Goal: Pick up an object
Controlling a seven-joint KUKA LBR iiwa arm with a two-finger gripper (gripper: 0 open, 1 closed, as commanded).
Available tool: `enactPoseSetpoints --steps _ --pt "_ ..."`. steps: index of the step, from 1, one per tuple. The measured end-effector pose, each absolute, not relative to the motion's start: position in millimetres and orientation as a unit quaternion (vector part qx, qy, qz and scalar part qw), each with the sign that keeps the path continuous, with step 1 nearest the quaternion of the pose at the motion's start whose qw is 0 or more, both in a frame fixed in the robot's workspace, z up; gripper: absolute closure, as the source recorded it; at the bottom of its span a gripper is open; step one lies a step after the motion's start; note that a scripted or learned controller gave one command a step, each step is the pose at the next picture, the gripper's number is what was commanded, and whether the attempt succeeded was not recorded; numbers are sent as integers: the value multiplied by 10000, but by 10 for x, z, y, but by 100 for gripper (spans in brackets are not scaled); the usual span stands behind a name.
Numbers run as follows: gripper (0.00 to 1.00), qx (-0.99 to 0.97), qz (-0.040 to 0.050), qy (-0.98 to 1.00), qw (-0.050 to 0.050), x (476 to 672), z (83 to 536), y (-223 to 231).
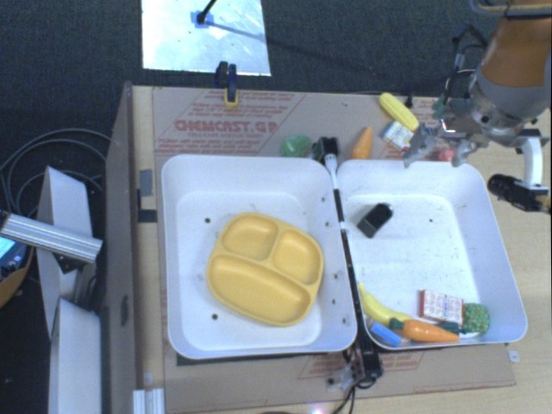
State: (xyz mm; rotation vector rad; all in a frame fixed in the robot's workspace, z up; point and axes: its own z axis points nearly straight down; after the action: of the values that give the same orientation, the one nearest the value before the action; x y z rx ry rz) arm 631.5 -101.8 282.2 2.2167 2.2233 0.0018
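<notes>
My gripper (438,152) hovers over the far rim of the right bin (492,231), with its fingers spread open and nothing between them. A small red thing (444,155) lies just behind the rim under it. In the right bin a black block (375,218) lies near the far left. At the near edge are a banana (378,304), a carrot (429,331), a small blue piece (385,335), a red and white box (442,305) and a green broccoli (477,317).
A yellow divided plate (266,268) fills the middle of the left bin (185,231). Behind the bins on the cardboard lie a yellow corn cob (398,110), a small packet (397,134), an orange carrot (362,143), a green toy (296,147) and a black clip (326,149).
</notes>
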Motion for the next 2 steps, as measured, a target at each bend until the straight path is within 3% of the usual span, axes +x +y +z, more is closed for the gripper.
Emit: enactPoseSetpoints --steps 1,2 --pt "0 7048 -8 7094 -4 6692 1997 -1002" --pt "0 7067 -20 7075 -31 6391 811 -945"
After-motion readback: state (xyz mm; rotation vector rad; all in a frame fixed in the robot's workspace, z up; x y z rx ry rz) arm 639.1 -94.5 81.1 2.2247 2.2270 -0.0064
